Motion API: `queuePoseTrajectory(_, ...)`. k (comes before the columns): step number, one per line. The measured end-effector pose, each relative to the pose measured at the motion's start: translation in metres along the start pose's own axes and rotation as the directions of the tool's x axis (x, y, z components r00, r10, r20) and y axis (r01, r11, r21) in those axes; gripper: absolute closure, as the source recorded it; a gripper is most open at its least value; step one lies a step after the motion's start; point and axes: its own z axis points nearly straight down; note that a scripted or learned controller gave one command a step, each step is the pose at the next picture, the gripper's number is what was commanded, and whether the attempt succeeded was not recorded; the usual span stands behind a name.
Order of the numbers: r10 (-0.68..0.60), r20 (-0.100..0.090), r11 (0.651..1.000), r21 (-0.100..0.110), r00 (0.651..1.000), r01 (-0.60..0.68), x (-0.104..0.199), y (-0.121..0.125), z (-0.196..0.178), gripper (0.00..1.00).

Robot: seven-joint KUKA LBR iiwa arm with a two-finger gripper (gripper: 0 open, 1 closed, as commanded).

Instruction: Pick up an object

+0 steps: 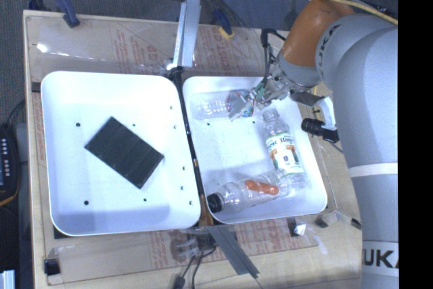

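so the right bin [203, 145] is the one to look at, everything's easiest to place off that. there are three clear plastic bottles in it. one crumpled bottle [218, 105] lies on its side along the bin's far edge, near the far-left corner. a second bottle with a white and orange label [281, 149] lies lengthwise along the bin's right side, cap end toward the far edge. a third bottle with a black cap [245, 192] lies along the near edge, cap toward the near-left corner, and something orange shows through its clear body.

the gripper [256, 97] is down at the bin's far edge, right against the right end of the crumpled bottle. looks like it's touching it, but the fingers are too small and tangled up with the clear plastic to say how far apart they sit or if they've got anything, so can't tell.

the grey arm with the orange band [308, 20] hangs over the bin's far-right corner. the left bin [61, 98] sits touching the right bin's left side, with a dark flat rectangular pad [124, 151] lying at a slant in its middle.
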Motion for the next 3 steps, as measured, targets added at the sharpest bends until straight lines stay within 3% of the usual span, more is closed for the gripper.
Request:
queuePoseTrajectory(1, -0.188, 0.026, 0.982, -0.009, 0.982, 0.188, -0.011, 0.001, 0.011, 0.00)
queuePoseTrajectory(2, -0.192, 0.035, 0.981, -0.009, 0.981, 0.192, -0.014, 0.001, -0.007, 1.00)
queuePoseTrajectory(3, -0.195, 0.018, 0.980, -0.022, 0.981, 0.195, 0.012, 0.008, -0.097, 1.00)
